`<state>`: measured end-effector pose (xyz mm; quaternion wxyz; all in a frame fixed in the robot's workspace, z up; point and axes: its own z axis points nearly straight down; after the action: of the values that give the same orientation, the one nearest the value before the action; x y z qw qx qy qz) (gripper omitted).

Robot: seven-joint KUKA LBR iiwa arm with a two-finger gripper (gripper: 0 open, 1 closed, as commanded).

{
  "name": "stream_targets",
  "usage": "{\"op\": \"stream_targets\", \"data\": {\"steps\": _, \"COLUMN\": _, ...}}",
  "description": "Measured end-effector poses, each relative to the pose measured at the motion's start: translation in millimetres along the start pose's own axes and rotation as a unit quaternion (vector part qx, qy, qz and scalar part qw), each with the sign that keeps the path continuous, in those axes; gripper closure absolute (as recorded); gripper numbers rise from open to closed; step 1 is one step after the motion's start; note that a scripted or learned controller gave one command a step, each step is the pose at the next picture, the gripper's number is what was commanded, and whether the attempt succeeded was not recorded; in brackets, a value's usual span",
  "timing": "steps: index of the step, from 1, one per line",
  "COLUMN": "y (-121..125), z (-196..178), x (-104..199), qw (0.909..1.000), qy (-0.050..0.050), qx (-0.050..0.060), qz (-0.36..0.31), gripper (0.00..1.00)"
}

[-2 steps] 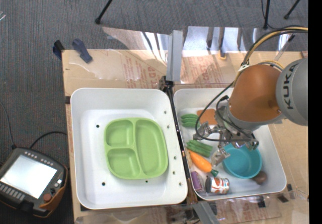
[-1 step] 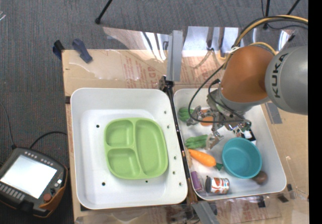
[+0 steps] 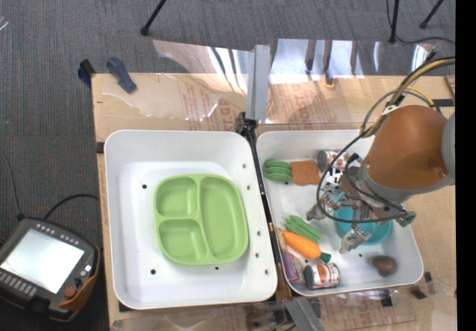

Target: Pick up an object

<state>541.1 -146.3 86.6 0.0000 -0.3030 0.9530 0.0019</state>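
My gripper (image 3: 359,219) hangs low over the right bin (image 3: 413,246), just below the arm's orange band (image 3: 405,147). Directly under it sits a teal bowl-like object (image 3: 372,230), partly covered by the gripper's metal parts. To its left lie a green pod (image 3: 305,227) and an orange carrot (image 3: 301,245). A small can (image 3: 322,275) rests on its side by the bin's front wall, and a brown lump (image 3: 384,265) sits at the front right. A green bunch (image 3: 277,169) and a brown piece (image 3: 304,172) lie toward the back left.
The left bin (image 3: 130,166) holds a green divided plate (image 3: 201,218). A small white and dark item (image 3: 332,161) sits near the right bin's back, beside the arm. Cables loop off the arm at upper right. A handheld screen pendant (image 3: 44,266) lies on the floor at lower left.
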Motion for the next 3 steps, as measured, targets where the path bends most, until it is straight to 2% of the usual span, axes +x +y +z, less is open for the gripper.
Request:
{"op": "stream_targets", "data": {"steps": 1, "y": -14.3, "z": -1.2, "x": -79.3, "qw": 0.998, "qy": -0.002, "qx": 0.001, "qz": 0.064, "gripper": 0.0}}
{"op": "stream_targets", "data": {"steps": 2, "y": -1.9, "z": -0.7, "x": -87.1, "qw": 0.9954, "qy": 0.0, "qx": 0.0, "qz": 0.096, "gripper": 0.0}}
{"op": "stream_targets", "data": {"steps": 3, "y": 9.8, "z": -1.6, "x": -75.1, "qw": 0.9943, "qy": -0.001, "qx": 0.001, "qz": 0.106, "gripper": 0.0}}
